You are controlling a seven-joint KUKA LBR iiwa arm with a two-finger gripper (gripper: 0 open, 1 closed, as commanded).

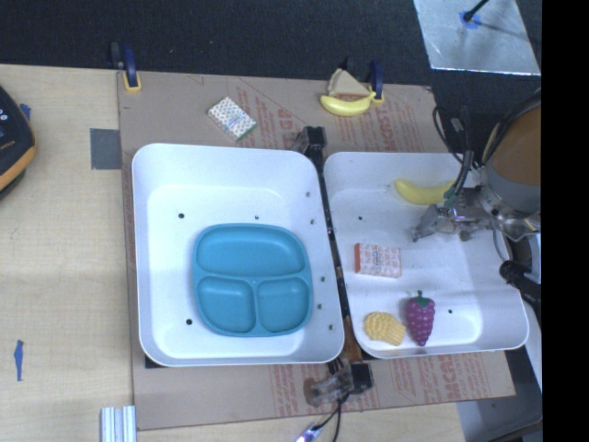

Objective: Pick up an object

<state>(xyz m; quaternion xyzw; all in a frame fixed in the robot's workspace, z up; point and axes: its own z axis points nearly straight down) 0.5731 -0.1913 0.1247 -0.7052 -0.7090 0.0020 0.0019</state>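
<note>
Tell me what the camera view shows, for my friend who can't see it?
A robot gripper hovers in the right bin, close to a banana. That bin also has a packet, corn and grapes. The left bin holds a blue tray.

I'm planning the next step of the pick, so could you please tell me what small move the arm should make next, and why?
Probably a short descent toward the yellow plastic banana in the right white bin. The pincer sits just below that banana, closer to it than to the orange-and-white packet, so it looks like the easiest target.
</note>
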